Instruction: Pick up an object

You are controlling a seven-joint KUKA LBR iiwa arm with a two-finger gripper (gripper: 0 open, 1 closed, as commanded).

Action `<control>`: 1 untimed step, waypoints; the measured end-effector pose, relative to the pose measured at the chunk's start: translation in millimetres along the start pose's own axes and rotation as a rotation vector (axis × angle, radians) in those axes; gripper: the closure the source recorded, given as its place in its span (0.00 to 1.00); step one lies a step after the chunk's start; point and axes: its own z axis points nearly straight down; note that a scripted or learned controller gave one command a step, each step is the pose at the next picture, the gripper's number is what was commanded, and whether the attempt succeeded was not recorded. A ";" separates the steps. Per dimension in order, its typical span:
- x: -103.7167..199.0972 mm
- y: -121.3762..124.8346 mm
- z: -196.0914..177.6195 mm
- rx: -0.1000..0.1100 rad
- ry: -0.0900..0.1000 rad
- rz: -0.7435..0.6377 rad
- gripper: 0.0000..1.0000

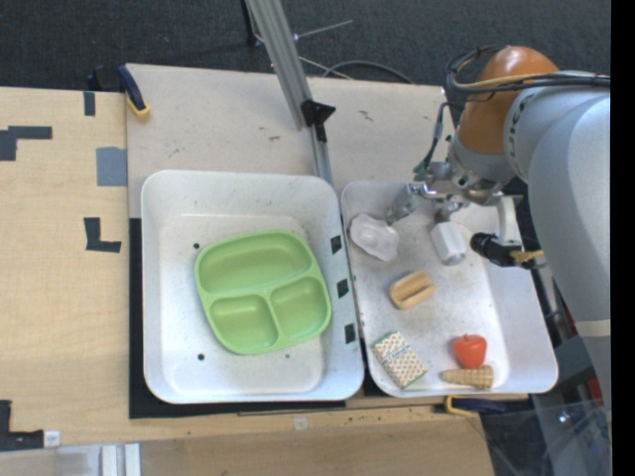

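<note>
The desk (60, 296) carries two bins: the left bin (154, 286) holds one green tray (263, 291); the right bin (526, 335) holds one clear cup (373, 236), one bun (412, 290), one wafer (401, 358), one tomato (470, 349) and one cone (468, 377). The arm (556, 137) reaches in from the right, its tool (429, 206) low over the right bin's far end beside the cup; tool state cannot be determined.

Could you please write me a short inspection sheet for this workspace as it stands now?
Surface: pale bench bearing two white bins, left bin, right bin.
Job's things: in the right bin, clear cup, white cylinder, bread roll, patterned packet, red pepper, cone.
Clutter: green divided plate in the left bin.
Grippers: gripper over the right bin's far end; nothing seen between its fingers.
Cables: thin wires behind the bench.
Surroundings: dark floor, metal pole.
</note>
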 end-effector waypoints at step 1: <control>0.3 -0.4 -9.9 0.001 0.000 -0.002 1.00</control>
